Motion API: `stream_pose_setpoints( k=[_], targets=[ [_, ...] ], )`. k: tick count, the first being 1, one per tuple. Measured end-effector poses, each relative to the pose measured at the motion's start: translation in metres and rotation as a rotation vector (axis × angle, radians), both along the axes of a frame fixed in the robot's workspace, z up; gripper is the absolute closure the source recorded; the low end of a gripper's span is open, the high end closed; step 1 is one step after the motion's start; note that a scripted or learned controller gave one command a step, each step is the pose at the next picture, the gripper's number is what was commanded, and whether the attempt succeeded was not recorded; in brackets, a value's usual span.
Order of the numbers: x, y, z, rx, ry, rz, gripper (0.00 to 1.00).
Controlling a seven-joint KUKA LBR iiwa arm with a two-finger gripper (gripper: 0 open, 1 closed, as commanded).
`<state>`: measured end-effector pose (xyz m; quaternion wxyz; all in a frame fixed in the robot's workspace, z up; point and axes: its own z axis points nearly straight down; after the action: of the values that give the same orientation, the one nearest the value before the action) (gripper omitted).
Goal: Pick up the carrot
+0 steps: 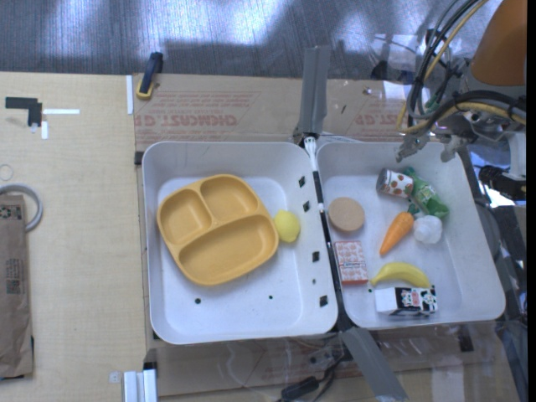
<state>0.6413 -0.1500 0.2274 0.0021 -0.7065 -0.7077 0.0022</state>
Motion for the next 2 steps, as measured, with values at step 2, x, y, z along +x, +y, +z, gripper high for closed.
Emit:
stream_pose_setpoints(
  k=[2],
  targets=[
    [-0.127,0.001,-0.095,0.002,0.0,0.219,0.0]
  ],
)
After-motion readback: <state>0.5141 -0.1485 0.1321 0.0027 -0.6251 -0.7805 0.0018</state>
